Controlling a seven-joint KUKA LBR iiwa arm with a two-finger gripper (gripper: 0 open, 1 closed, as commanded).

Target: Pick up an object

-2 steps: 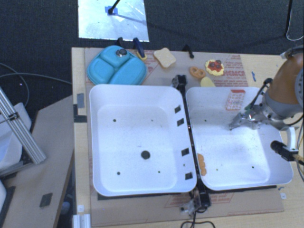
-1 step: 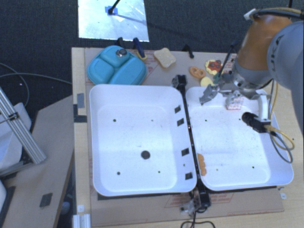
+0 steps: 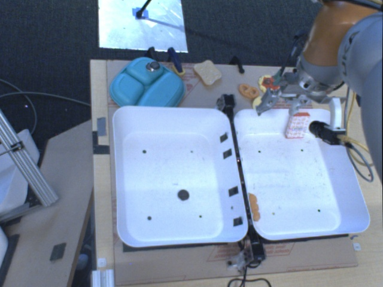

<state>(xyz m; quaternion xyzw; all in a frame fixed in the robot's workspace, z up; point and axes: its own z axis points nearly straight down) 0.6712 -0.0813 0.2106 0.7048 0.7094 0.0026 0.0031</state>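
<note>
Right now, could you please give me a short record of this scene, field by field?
arm: grey with orange band, reaching in from the right
tool: over the far edge of the right bin
right bin contents: small red-and-white box near far wall; orange piece by near-left wall
left bin contents: small dark round object
behind bins: blue divided tray, toast-like piece

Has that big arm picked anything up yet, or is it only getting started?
Nothing looks picked up yet. The gripper hangs over the far edge of the right bin, next to a small red and white box that leans on the bin's wall, with nothing visibly held. A small orange piece lies at the bin's left wall. The whole pick, grasping and lifting, is left.
</note>
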